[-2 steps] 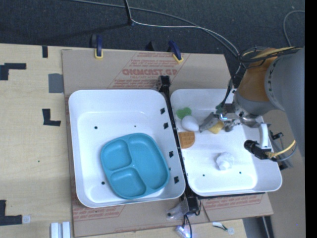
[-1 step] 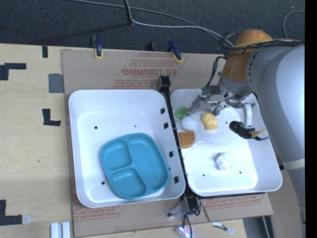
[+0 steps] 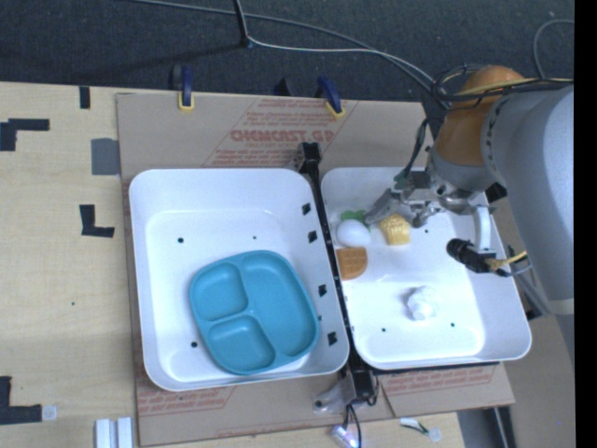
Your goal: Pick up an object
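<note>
Reaching in from the right, the arm hung low over the right bin, with the gripper down near the back of that bin. The fingers looked spread apart, not pressed together, and nothing was pinched between them that I could see. I think they were held wide like that so they could go down on both sides of a toy before closing. The yellow block lay on the floor of the right bin, just beside the gripper, so my guess was that this was the thing it was going for. The block was small and chunky, pale yellow like a bit of cheese or corn, and it looked tilted a little. It looked light and easy to knock away if a finger bumped it first. Other toys were near it in the same bin: a white egg to its left, a small green thing touching the back of the egg, and a round brown thing just in front of the egg. They were all bunched by the wall between the two bins, so the gripper did not have much room on that side. A white lump sat well apart from them, near the front. The left bin held a blue plate with three parts, lying flat, far from the gripper
</note>
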You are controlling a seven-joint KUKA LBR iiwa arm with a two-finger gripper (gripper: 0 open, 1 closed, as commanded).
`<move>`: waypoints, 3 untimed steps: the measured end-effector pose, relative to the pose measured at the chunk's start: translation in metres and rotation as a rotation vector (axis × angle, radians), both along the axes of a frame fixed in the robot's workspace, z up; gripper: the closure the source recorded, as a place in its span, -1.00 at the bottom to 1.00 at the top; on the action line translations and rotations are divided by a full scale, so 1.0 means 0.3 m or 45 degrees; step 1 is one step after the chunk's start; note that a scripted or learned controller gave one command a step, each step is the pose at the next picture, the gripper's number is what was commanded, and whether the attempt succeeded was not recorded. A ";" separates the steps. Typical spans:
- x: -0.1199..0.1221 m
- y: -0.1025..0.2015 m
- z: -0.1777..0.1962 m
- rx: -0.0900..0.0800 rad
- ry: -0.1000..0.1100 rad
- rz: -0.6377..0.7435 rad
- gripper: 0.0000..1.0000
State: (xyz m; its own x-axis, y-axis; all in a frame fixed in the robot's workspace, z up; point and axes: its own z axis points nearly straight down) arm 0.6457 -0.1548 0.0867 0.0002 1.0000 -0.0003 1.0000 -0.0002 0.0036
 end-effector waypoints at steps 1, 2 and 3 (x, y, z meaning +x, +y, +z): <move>0.014 -0.035 -0.001 0.000 0.001 0.002 -1.00; -0.071 0.029 0.001 -0.002 -0.001 0.001 -1.00; -0.038 -0.105 0.030 -0.001 0.004 -0.002 -1.00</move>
